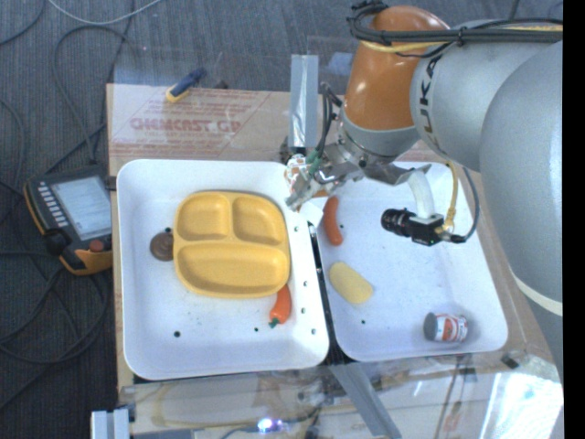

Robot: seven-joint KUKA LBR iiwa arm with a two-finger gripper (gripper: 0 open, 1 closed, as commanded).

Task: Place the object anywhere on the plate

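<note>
- The gripper (300,183) hangs above the bins' seam; I cannot tell the fingers' state.
- Likely approaching: next, descend onto the orange sausage-shaped toy (333,221), then carry it to the yellow divided plastic plate (232,244).

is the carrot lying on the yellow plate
No, the carrot lies on the left bin's floor, just off the lower right corner of the yellow plate.
</note>
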